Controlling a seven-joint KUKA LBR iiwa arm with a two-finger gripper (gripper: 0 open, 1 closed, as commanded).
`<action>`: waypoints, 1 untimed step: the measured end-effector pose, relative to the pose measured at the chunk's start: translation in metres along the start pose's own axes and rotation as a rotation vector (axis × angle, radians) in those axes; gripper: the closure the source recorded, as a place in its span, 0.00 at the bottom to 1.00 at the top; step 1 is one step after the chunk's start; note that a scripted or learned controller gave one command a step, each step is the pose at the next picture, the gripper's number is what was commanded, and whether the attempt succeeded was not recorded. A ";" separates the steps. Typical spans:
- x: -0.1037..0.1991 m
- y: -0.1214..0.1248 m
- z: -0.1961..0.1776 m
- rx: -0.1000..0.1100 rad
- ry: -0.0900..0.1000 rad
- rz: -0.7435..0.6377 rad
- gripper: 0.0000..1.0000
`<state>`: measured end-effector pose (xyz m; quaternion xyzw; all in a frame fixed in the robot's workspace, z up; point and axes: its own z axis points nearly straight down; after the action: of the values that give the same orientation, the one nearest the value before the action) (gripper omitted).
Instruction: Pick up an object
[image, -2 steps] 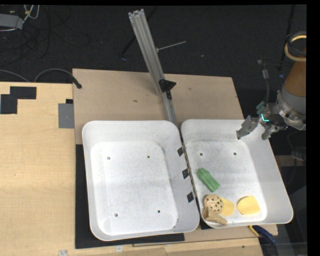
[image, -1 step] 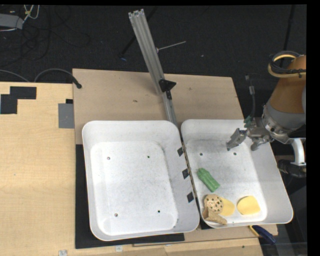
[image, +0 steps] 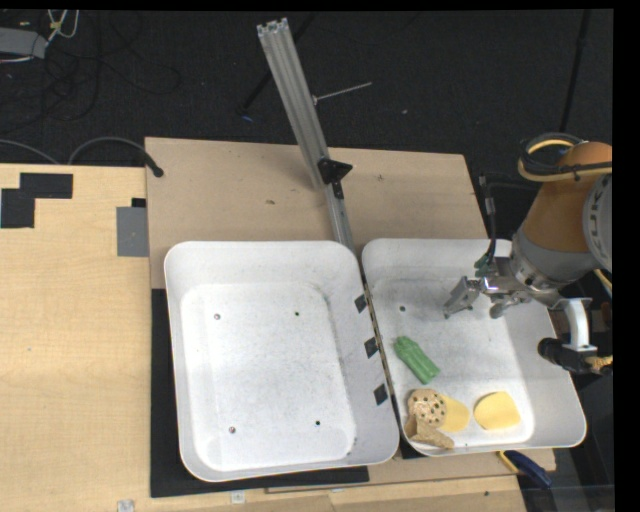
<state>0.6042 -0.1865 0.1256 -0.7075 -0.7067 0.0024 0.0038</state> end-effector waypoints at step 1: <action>0.001 0.000 0.035 -0.006 -0.001 0.000 0.00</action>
<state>0.6043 -0.1856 0.0904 -0.7076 -0.7066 0.0007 0.0012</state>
